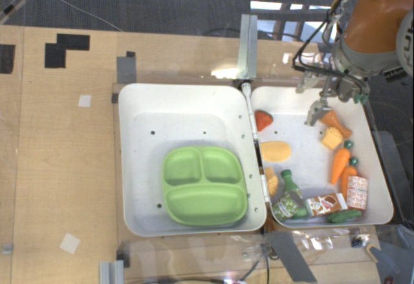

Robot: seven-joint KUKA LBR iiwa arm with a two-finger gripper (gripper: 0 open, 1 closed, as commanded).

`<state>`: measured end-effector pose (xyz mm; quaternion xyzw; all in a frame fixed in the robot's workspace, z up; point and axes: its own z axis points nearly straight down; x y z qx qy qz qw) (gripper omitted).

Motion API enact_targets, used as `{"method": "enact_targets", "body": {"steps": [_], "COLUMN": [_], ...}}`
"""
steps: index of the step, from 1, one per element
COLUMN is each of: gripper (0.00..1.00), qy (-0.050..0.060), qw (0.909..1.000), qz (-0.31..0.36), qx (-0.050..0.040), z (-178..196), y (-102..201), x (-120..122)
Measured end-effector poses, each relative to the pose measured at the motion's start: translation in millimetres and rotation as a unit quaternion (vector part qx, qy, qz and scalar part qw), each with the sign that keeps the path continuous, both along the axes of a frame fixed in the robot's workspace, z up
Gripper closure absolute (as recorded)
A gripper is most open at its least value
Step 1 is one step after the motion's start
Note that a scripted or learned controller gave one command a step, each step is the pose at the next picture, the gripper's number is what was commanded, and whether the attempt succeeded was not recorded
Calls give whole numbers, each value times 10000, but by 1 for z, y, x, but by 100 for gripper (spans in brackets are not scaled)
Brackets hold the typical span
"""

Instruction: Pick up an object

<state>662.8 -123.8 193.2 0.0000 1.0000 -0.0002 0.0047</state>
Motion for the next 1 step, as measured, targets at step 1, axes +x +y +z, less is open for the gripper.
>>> {"method": "enact_targets", "body": {"steps": [1], "gripper": [0], "qy": [48], "qw": [9999], "qz": [-140], "qx": [4], "z": [-98], "y": [-26], "x": [-78]}}
